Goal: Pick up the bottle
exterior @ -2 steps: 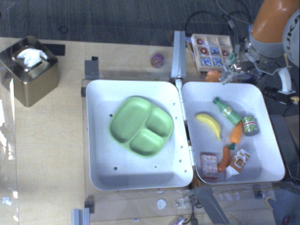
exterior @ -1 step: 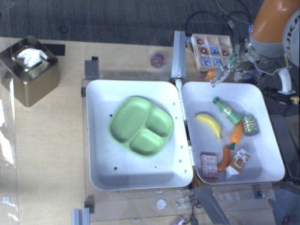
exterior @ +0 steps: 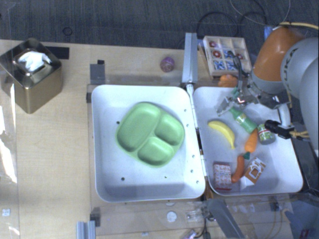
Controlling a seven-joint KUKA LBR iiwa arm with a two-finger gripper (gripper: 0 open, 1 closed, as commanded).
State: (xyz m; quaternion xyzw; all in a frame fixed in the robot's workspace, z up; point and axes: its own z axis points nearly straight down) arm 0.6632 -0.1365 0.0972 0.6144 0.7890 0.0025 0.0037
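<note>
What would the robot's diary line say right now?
task: pick up bottle | gripper: over right bin, by bottle | bottle: lying in bin, not held

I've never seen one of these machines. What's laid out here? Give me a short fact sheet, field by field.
Left bin: holds a green divided plate
Right bin: banana, green bottle, carrot, small can, a few small packets
Arm: grey with an orange band, reaching in from the right
Gripper: over the right bin's far end, just beside the bottle's top
Bottle: lying on the bin floor
Bench extras: tissue box, purple ball
</note>
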